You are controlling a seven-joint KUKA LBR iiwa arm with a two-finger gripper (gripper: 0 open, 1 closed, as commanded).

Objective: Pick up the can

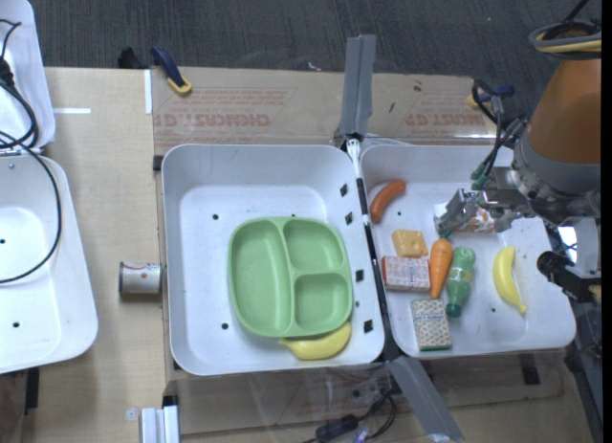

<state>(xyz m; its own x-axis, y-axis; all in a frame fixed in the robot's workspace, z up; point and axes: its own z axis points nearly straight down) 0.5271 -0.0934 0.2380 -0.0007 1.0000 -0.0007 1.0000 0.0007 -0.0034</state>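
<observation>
A wooden desk (pixel 105 192) carries two shallow white bins side by side. The small silver metal can (pixel 140 278) with a reddish label lies on its side on the bare desk, just outside the left wall of the left bin (pixel 191 240), well apart from the arm.

Inside the left bin rests a pale green plastic plate with three compartments (pixel 291 275), and a yellow banana (pixel 318 344) lies against the plate's near edge.

The grey arm with its orange band (pixel 572 116) reaches over the far right corner of the right bin (pixel 535 331). Its end effector (pixel 466 211) hangs low above that bin's floor; whether it is spread or pressed together cannot be told.

In the right bin lie a red-orange sausage (pixel 386 198), an orange cracker square (pixel 409 242), a pink box (pixel 406 273), an orange carrot (pixel 439 265), a green bottle (pixel 459 279), a green patterned packet (pixel 431 324) and a second yellow banana (pixel 507 278).
</observation>
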